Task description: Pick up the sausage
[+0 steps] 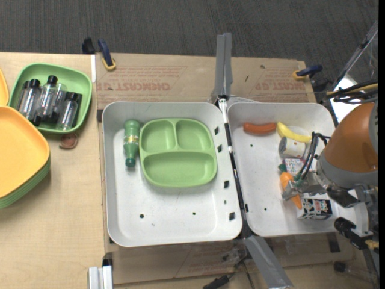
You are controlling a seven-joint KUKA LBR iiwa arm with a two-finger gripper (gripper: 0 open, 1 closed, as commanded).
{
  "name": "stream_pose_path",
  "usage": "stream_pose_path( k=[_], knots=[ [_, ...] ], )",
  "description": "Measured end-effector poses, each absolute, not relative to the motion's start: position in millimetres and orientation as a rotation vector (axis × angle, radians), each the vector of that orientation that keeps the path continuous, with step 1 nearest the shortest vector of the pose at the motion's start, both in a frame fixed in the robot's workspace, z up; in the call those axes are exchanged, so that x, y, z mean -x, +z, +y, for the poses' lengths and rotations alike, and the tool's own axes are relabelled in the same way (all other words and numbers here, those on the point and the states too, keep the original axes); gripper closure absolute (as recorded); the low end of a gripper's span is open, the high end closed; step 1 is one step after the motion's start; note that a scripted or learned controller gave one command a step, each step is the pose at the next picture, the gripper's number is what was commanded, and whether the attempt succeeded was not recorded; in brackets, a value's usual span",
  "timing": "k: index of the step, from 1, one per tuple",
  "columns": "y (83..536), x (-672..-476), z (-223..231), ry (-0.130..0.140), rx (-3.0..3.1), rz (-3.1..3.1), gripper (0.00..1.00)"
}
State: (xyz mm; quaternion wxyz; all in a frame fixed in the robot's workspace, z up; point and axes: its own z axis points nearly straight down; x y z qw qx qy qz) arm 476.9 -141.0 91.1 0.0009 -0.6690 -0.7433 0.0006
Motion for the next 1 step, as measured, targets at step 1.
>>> stream_pose_path(
  k=[1],
  knots=[
    [91.2,-483.7,-160.4,0.001,2.061,-2.369,1.00]
  ],
)
